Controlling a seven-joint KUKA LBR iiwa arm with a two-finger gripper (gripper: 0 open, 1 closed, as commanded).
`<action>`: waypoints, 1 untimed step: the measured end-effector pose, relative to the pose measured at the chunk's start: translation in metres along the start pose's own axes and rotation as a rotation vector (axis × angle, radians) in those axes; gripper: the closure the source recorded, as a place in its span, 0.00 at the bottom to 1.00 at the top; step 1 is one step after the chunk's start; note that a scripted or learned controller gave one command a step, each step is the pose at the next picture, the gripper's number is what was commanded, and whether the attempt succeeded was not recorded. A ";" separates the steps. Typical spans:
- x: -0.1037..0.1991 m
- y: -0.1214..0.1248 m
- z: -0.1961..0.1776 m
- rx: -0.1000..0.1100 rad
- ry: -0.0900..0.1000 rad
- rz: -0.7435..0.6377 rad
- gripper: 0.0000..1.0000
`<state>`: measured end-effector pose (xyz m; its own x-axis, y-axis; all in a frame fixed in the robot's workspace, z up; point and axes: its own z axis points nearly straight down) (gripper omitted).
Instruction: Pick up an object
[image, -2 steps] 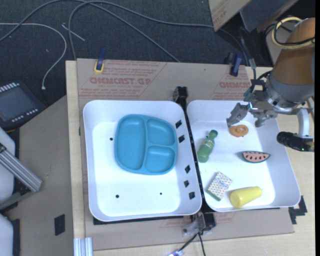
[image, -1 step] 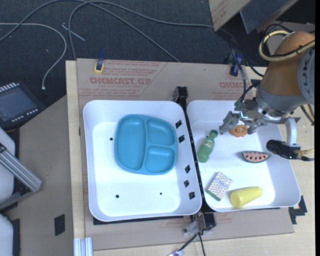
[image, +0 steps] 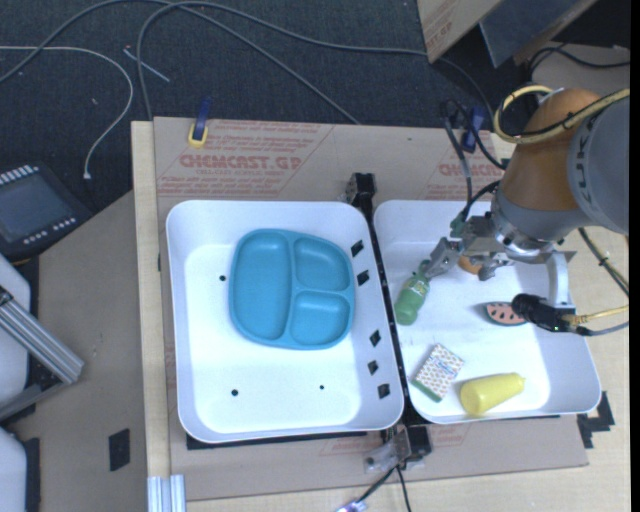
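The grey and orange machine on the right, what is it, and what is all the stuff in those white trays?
It is a robot arm, filmed by one camera fixed above the bench and looking down at a slant. Its gripper, a two-finger claw, reaches into the right bin beside a green bottle; I cannot tell whether it grips anything. That bin also holds a yellow object, a small patterned packet and a watermelon-slice toy. The left bin holds a blue divided plate. The arm's job is picking up one object.
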<state>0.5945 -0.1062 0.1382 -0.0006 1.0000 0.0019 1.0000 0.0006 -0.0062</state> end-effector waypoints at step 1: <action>-0.002 0.005 0.031 -0.023 -0.006 0.001 0.00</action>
<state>0.5998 -0.1081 0.1073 0.0005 1.0000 -0.0040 0.9999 -0.0004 0.0168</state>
